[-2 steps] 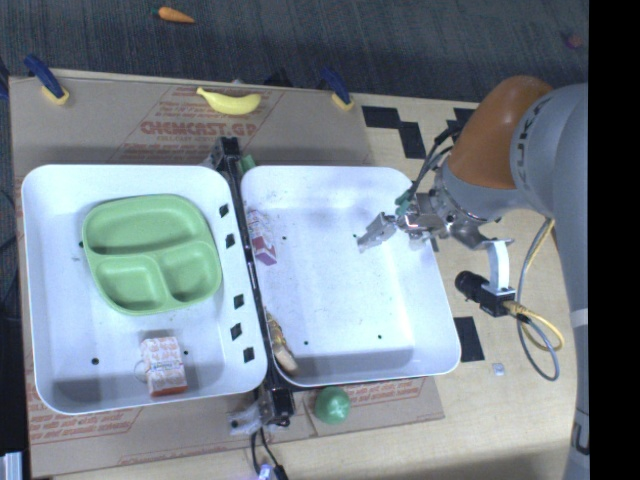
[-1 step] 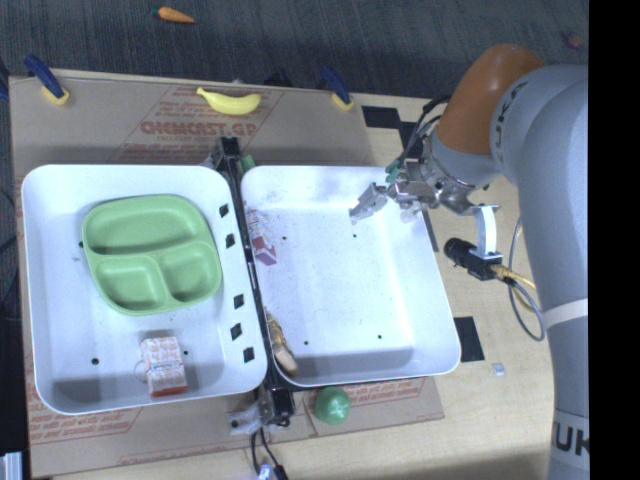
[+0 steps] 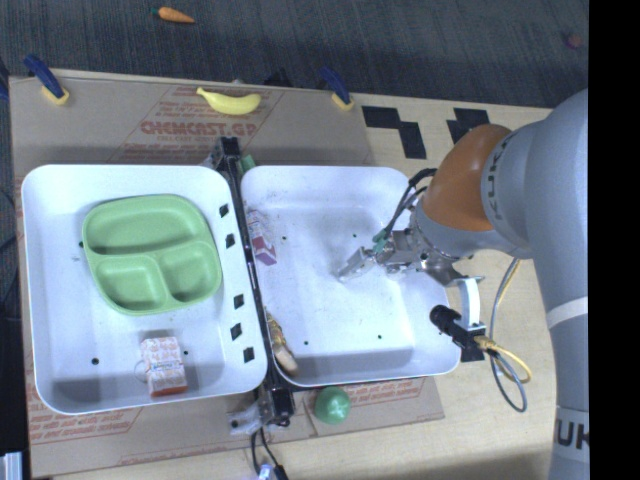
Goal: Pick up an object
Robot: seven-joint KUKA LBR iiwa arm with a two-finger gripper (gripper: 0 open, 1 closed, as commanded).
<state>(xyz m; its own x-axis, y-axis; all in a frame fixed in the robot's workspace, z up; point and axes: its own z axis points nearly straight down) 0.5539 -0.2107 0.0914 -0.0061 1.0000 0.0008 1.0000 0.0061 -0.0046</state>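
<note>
Right white bin, hand fingers parted, empty, small pink packet well left.

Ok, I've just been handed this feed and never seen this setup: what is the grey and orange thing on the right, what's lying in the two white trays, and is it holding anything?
The grey and orange thing is a robot arm reaching in from the right. At its end is a two-finger gripper, low over the right bin. Nothing shows between its fingers, so I would not count anything as held.

The one camera is fixed above the bench and looks down at a slant.

The left bin holds a green divided plate and a small orange-and-white packet near the front. The right bin has a small red-and-white item against its left wall.

Outside the bins, a toy banana lies on the cardboard behind them and a green ball in front.
</note>
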